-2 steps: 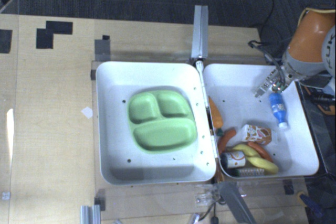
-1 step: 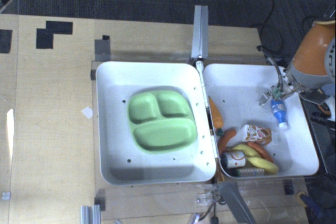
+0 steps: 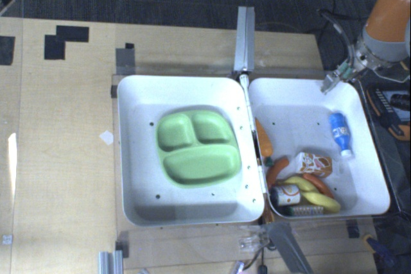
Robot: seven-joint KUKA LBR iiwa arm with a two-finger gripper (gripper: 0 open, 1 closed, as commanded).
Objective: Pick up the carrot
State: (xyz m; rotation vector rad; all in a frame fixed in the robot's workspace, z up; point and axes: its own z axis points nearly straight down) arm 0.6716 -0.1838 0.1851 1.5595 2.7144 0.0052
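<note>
The carrot (image 3: 262, 138) is a slim orange piece lying lengthwise against the left wall of the right bin (image 3: 302, 96), about halfway down. My gripper (image 3: 333, 79) hangs over that bin's back right corner, small and seen from above at the end of the grey arm with the orange band (image 3: 390, 8). It is well away from the carrot, up and to the right of it, with nothing seen in its grasp.
A blue bottle (image 3: 340, 132) lies near the right wall. A snack packet (image 3: 314, 164), a red sausage-like piece (image 3: 278, 169), a banana (image 3: 316, 197) and a can (image 3: 286, 196) crowd the front of the right bin. A green divided plate (image 3: 198, 145) sits in the left bin (image 3: 138, 138).
</note>
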